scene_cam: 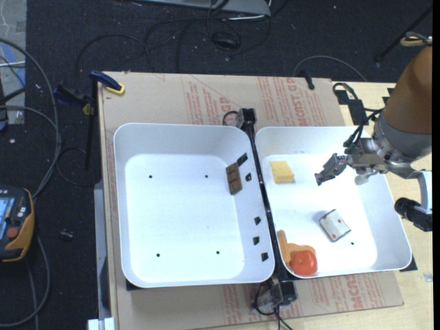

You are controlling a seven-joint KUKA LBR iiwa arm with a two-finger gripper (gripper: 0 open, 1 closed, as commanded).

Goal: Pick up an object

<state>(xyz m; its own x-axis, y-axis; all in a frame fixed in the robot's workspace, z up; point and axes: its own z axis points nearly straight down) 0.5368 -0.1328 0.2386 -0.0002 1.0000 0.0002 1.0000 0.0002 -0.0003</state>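
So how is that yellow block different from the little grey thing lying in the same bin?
The yellow block is a plain, bright, sponge-like square; the grey object is pale and dull with a dark edge. The yellow block lies nearly square to the bin wall, near the far side; the grey object sits turned at an angle, nearer the middle. Both lie loose in the right bin.

You see two smooth, glossy white plastic bins (130, 205) on a matt cardboard-covered bench (179, 91), over rough dark carpet (55, 33).
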